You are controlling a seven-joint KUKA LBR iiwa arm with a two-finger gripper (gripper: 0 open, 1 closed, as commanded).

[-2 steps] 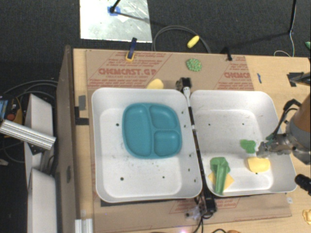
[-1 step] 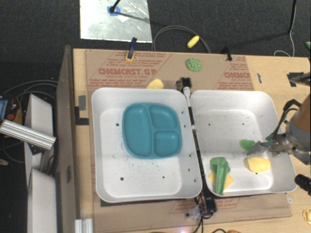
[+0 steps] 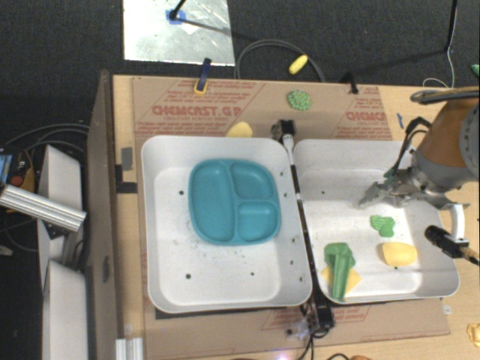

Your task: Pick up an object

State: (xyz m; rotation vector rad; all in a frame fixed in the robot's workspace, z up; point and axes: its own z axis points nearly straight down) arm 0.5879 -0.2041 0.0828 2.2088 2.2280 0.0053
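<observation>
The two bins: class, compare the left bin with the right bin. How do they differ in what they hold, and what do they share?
The left bin holds one large blue divided plate; the right bin holds several small items: a green piece, a yellow piece and a long green object. The tool hangs over the right bin, not the left bin. Both are shallow, white and set side by side.
</observation>
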